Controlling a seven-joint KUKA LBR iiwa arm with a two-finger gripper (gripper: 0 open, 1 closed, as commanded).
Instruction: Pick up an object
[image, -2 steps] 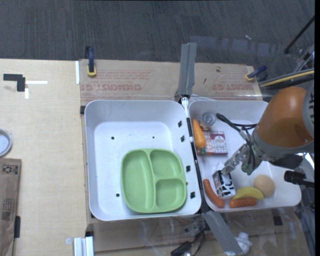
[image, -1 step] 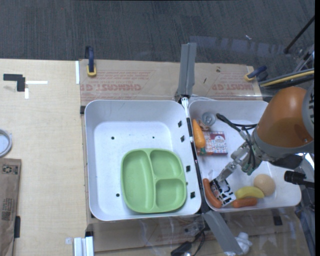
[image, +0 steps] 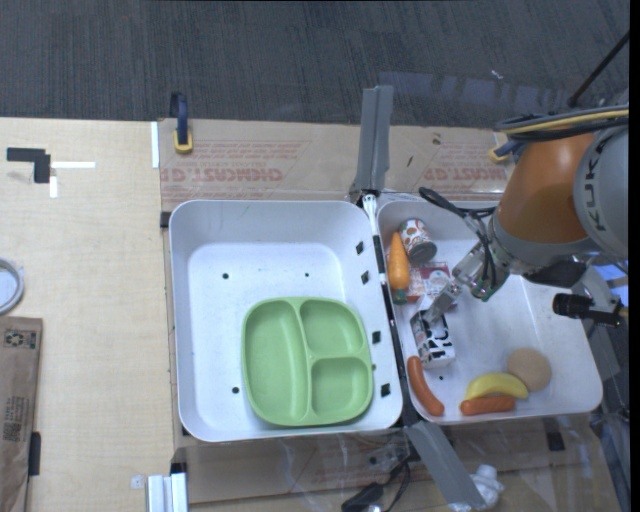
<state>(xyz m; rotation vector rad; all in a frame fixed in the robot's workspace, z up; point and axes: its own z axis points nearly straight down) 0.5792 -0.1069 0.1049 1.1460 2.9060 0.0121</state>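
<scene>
The gripper (image: 432, 325) is lowered into the right bin (image: 560, 300) directly over a small black-and-white object (image: 436, 347), fingers apparently spread to straddle it, positioned for a grasp not yet made.

Even overhead light, bright; bins (image: 190, 300) slightly washed out; soft shadow cast under fingers (image: 432, 322); mild blur throughout.

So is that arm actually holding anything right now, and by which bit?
It cannot be told. The gripper is low in the right bin, right over a small black-and-white object, but the view does not show anything between its fingers.
</scene>
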